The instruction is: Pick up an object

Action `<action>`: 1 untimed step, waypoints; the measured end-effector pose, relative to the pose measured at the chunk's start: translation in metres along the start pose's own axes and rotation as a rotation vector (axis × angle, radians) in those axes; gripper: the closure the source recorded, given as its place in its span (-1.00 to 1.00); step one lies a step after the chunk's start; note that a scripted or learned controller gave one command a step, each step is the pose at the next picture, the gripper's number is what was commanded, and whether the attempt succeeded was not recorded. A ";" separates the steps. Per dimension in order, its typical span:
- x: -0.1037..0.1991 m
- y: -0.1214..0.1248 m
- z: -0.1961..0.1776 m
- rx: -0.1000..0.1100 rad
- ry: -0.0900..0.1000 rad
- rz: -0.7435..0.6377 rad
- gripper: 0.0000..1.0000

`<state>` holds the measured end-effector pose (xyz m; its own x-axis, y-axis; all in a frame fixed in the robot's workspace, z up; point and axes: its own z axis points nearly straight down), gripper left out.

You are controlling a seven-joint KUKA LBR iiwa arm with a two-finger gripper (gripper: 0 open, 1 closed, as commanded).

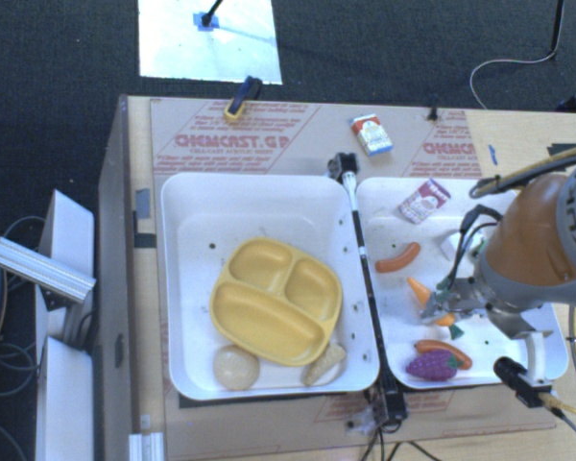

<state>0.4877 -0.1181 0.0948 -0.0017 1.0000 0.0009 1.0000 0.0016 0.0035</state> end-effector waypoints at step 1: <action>0.091 0.067 -0.090 0.000 0.000 -0.002 1.00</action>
